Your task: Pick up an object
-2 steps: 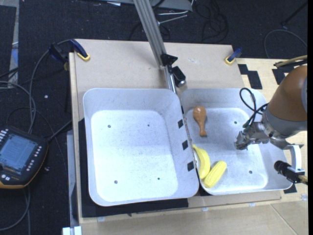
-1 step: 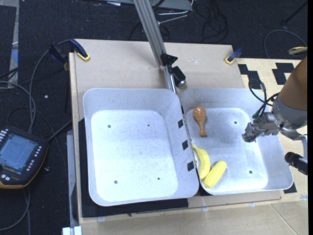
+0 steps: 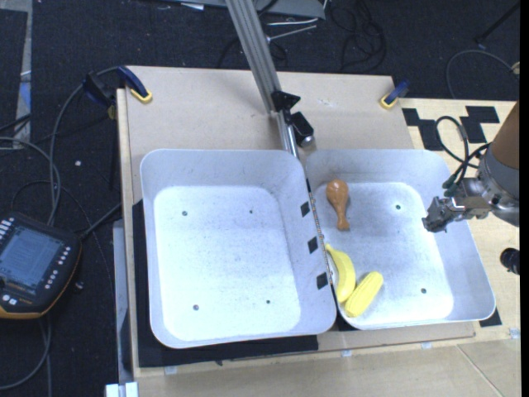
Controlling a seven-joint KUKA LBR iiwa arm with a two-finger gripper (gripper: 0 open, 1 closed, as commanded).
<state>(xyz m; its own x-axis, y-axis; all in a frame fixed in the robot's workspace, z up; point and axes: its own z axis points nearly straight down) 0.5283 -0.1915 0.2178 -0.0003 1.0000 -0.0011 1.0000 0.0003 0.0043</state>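
Note:
In the right bin (image 3: 463,255) lie three objects. A brown drumstick-shaped toy (image 3: 338,202) rests near the bin's upper left. A yellow banana (image 3: 341,271) curves along the left wall, and a yellow corn-like piece (image 3: 364,294) lies right beside it toward the front. My gripper (image 3: 436,220) hangs over the bin's right side, well to the right of the drumstick and above the yellow pieces. Nothing shows between its fingers.
The left bin (image 3: 157,246) sits beside the right one, sharing a middle wall with black clips (image 3: 314,242). A slanted metal bar (image 3: 263,64) runs from the top to the bins' junction. A handheld pendant (image 3: 29,263) lies off the bench at left.

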